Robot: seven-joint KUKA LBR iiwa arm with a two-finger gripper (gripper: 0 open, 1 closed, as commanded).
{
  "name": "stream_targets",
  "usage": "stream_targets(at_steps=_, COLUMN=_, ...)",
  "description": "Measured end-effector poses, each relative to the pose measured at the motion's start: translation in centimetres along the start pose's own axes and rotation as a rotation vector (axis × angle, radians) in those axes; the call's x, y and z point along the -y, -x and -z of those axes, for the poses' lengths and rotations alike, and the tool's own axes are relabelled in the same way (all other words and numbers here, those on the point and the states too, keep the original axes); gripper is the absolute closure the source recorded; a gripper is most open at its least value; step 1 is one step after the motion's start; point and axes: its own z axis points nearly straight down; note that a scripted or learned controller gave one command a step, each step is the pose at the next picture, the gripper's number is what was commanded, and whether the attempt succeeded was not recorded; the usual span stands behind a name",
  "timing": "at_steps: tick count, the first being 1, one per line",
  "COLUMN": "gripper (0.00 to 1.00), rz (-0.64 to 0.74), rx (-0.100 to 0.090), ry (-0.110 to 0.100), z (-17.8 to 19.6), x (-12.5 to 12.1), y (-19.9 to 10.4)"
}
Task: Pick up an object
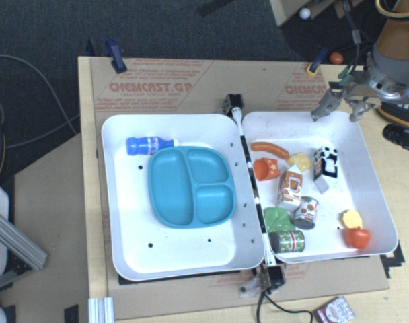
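White right bin [373,180] has my targets; pincer [340,106] hangs spread and empty over its far rim. I'd go for the lone tomato [358,237] at the near corner, descending straight to dodge the wall.

Glossy white plastic bins [124,247], smooth matt blue plastic tray [190,185], bare wooden bench [184,79], seemingly metal cans [286,241]

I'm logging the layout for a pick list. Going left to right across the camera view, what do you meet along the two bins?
Blue bottle → blue divided plate → orange cup → black-and-white toy → yellow block, with the open claw above the right bin's far edge.
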Motion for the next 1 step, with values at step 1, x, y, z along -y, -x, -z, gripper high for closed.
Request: stream_targets(at_steps=1, gripper=0.0, rz=0.0, rx=0.001, ry=-0.001, z=-8.5, x=1.91, y=3.91)
